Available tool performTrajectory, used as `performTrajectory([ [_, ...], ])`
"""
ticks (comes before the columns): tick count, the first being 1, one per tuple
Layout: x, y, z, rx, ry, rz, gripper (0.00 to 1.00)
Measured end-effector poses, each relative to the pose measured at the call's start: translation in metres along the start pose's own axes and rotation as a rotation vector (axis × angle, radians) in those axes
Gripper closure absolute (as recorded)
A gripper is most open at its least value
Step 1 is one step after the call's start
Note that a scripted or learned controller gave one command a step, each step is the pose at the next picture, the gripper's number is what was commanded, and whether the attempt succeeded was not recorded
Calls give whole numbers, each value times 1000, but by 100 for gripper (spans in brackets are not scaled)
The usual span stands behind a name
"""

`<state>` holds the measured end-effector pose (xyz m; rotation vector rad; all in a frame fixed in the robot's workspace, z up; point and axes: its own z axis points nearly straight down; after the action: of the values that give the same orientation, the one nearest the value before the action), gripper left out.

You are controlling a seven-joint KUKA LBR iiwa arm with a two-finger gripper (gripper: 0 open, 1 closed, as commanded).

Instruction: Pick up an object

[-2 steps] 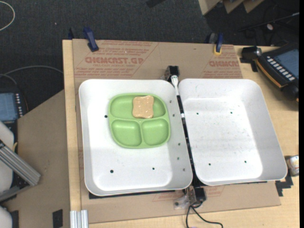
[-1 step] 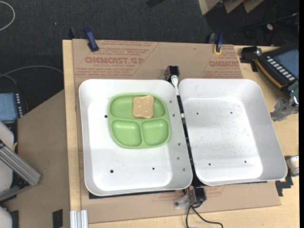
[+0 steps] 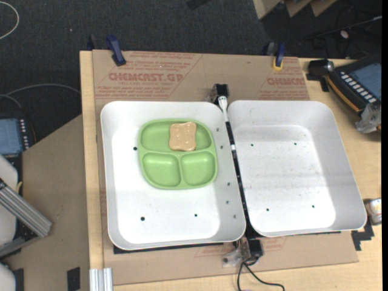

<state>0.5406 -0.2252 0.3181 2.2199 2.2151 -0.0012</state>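
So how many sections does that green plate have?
3: one wide section across the far side of the green divided plate, holding a slice of toast, and two smaller ones side by side nearer the camera.

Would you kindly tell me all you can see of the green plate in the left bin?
The green plate is rounded, pale green, and looks like plastic. It is split into three compartments: one wide across the far side, two smaller on the near side. It lies flat, right side up, in the far half of the left bin. A tan slice of bread rests in the wide compartment.
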Motion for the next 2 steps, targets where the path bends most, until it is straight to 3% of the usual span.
performTrajectory([
  [1,97,29,-25,-3,6,-13,100],
  [2,79,46,-176,-18,-2,-4,100],
])
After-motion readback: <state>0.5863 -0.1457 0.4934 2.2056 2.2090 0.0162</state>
